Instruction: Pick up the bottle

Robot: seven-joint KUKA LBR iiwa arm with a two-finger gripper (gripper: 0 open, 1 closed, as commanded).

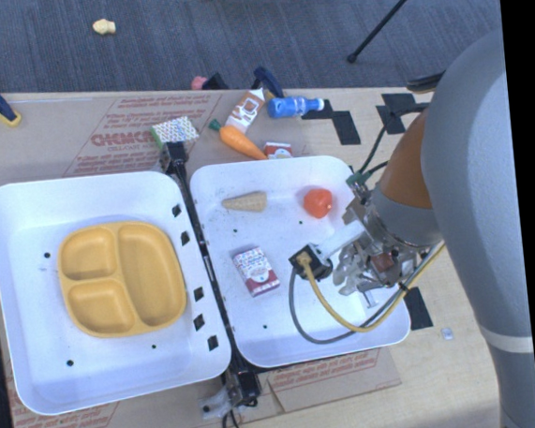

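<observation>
Two bins side by side on the desk (pixel 25 138). Left bin (pixel 13 308): divided tray (pixel 121 277) in the middle. Right bin (pixel 260 336): small carton (pixel 255 270) left of centre, cone (pixel 246 202) behind it, tomato (pixel 317 202) right of cone, gripper (pixel 353 275) over the right side. Behind the right bin on the desk: carrot (pixel 241 142), two bottles (pixel 244 111) (pixel 293 107), small box (pixel 176 131) further left.

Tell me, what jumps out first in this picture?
The big grey arm fills the right side, its gripper low over the right bin. A yellow divided plate sits in the left bin. Small items dot the right bin: a red ball, a cone, a little carton.
</observation>
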